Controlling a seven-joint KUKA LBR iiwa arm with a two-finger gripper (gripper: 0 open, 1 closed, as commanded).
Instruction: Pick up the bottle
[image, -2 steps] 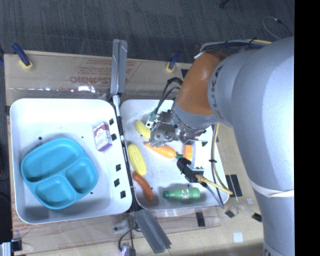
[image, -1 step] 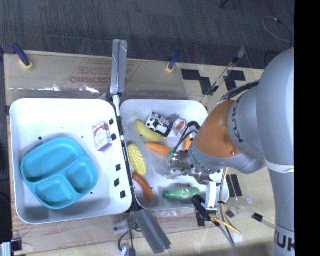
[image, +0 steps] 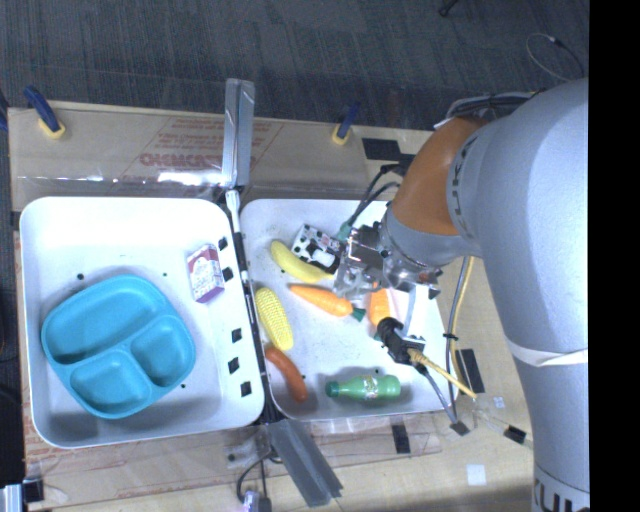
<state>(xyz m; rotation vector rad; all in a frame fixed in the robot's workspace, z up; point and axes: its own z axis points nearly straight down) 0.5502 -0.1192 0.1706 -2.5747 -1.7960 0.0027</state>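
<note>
A: What sits in the left bin (image: 40, 225)?

B: A blue divided plate (image: 115, 345) with three compartments, lying toward the near left corner. Up by the bin's right wall there is a small red and white carton (image: 204, 272). Those are well apart from each other.

A: And the right bin (image: 262, 222)?

B: More crowded. A corn cob (image: 273, 317) lies along the left wall, and just below it a sausage (image: 287, 372) runs toward the near corner. A banana (image: 298, 263) rests in the upper middle, with a black and white patterned box (image: 315, 243) just above it, touching or nearly so. A carrot (image: 320, 299) lies across the middle, and a second orange piece (image: 379, 305) sits just to its right, partly under the arm.

A: Where is the bottle?

B: The green bottle (image: 363, 388) lies on its side along the near wall of the right bin, white cap pointing left, sausage close to its left.

A: And the hand?

B: The hand (image: 352, 272) hangs over the middle of the right bin, just above the carrot and beside the banana, well apart from the bottle. Whether it is released or clenched I cannot tell; the wrist hides that. Nothing is visibly grasped.

A: Anything around the bins?

B: Both rest on a tabletop (image: 120, 140) covered with cardboard, blue clamps at its far edge.
</note>
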